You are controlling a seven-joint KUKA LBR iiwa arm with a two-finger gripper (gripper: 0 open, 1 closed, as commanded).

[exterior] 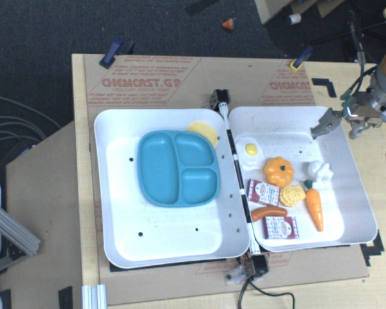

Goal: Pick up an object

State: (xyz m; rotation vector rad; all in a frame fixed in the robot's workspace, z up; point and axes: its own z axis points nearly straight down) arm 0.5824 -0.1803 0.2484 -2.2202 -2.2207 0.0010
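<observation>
Under bins, board (pixel 141 81) reads "CHEMCAST GP"; end effector (pixel 340 126) spread open, empty.

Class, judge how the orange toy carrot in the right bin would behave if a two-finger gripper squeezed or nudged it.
The orange toy carrot tapers to a point, so it may slip from a pinch near the tip. It looks round and smooth, so a sideways nudge would probably roll it in an arc. Likely stiff, light plastic.
</observation>
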